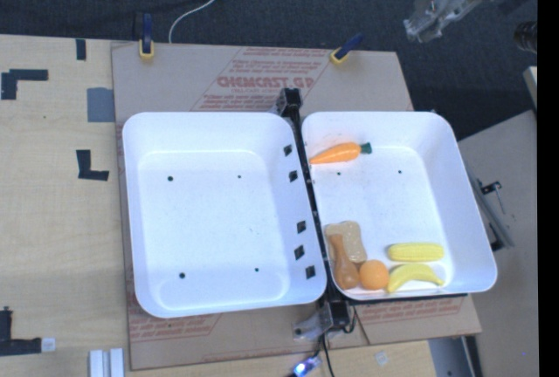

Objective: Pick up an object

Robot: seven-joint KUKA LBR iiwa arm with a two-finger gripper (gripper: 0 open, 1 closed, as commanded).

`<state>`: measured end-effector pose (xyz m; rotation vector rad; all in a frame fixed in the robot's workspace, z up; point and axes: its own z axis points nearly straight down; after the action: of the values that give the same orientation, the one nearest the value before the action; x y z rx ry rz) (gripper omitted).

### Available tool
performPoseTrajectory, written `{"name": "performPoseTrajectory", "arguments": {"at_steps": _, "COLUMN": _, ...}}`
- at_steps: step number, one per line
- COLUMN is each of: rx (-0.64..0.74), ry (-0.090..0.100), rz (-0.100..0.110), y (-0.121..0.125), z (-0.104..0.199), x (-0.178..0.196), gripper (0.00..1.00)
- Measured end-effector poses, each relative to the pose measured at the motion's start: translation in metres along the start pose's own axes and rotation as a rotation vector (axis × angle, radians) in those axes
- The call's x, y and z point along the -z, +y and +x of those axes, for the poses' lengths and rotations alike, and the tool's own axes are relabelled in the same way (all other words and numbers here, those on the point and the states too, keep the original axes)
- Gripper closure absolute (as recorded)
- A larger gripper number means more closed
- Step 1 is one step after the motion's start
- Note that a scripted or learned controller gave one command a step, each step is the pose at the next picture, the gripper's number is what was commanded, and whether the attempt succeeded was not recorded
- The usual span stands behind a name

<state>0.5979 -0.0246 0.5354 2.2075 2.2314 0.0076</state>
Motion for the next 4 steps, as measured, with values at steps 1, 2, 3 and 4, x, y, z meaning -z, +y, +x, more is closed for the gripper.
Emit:
{"name": "performPoseTrajectory", "arguments": {"at_steps": 1, "rx": -0.006, "ry": -0.001, "rz": 0.007, "y": 0.025, "z": 0.044, "x": -0.002, "gripper": 1.0}}
{"name": "performPoseTrajectory", "arguments": {"at_steps": 2, "rx": -0.008, "ry": -0.004, "rz": 0.005, "y": 0.025, "z": 0.043, "x": 0.009, "gripper": 1.0}}
{"name": "performPoseTrajectory", "arguments": {"at_steps": 3, "rx": -0.007, "ry": -0.004, "rz": 0.006, "y": 0.025, "z": 0.043, "x": 0.019, "gripper": 1.0}}
{"name": "performPoseTrajectory", "arguments": {"at_steps": 4, "rx": -0.006, "ry": -0.006, "rz": 0.006, "y": 0.026, "z": 0.044, "x": 0.029, "gripper": 1.0}}
